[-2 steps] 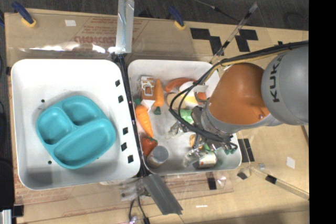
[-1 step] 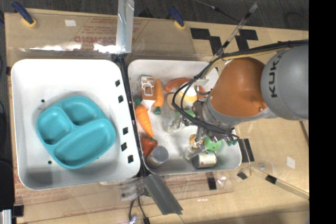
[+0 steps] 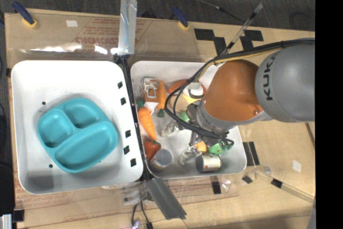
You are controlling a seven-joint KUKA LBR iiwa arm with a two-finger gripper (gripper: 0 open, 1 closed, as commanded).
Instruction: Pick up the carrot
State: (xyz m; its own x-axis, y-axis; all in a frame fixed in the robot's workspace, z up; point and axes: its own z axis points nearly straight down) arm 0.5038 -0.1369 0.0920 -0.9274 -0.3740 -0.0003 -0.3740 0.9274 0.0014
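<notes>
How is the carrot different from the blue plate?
The carrot is orange, long and thin; the blue plate is turquoise, wide and flat, split into three sections. The carrot lies in the right bin, crowded among other small items; the plate sits alone in the left bin. Both rest flat in a white bin, untouched by the arm.

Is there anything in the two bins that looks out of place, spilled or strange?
Nothing looks spilled or broken. The right bin is crowded: the carrot lies loose against its left wall among other toy food, and a metal can lies on its side near the front. The teal divided plate sits slightly rotated in the left bin.
</notes>
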